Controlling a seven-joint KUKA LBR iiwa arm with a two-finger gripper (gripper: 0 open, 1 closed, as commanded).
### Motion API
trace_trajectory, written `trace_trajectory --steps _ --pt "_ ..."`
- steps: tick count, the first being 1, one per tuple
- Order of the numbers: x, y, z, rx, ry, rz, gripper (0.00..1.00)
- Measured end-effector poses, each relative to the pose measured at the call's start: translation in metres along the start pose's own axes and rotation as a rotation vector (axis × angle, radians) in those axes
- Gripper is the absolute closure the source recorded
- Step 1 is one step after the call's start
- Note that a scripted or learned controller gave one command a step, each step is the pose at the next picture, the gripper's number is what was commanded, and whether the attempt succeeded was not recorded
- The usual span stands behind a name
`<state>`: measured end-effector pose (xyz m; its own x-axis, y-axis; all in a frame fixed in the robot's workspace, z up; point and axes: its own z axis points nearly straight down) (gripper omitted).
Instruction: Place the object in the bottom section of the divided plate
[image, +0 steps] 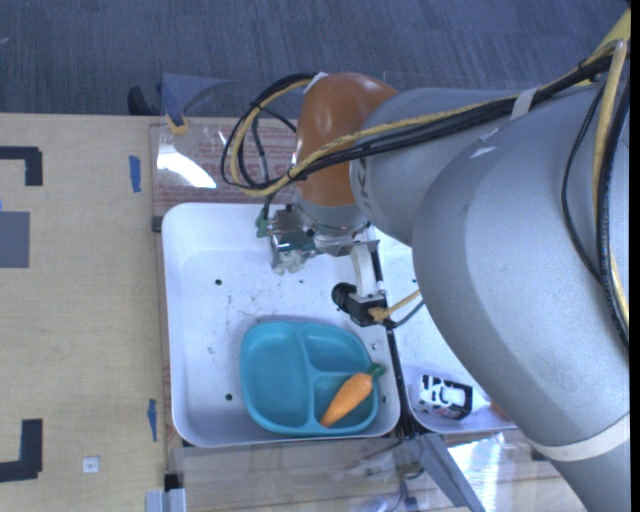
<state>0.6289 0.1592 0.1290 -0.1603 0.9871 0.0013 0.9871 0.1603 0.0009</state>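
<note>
A blue plate (300, 385) with three sections is sitting near the front of the left white bin (195, 300). A toy carrot (349, 397) is lying in the plate's front right section, tilted, with its green top (375, 371) pointing up and to the right and touching the plate's rim. The other two sections of the plate are showing plain blue. Just to the right, a small black and white thing (445, 396) is lying in the right bin (455, 420) (too small to tell what it is). Farther back, the pincer (288, 262) is hanging over the back part of the left bin, well apart from the plate and the carrot. Whether it is apart or together, I cannot tell. Above it the orange band (335, 120) is showing, with black and yellow cables (250, 140) looping beside it. The big grey arm (510, 250) is covering much of the right side. The light wooden bench (80, 300) is stretching out to the left
</note>
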Motion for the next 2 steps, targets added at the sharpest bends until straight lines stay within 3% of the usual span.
trace_trajectory --steps 1,2 --pt "-0.066 0.024 -0.002 0.000 -0.003 -0.161 1.00" --pt "-0.055 0.030 -0.014 -0.002 -0.002 -0.425 1.00"
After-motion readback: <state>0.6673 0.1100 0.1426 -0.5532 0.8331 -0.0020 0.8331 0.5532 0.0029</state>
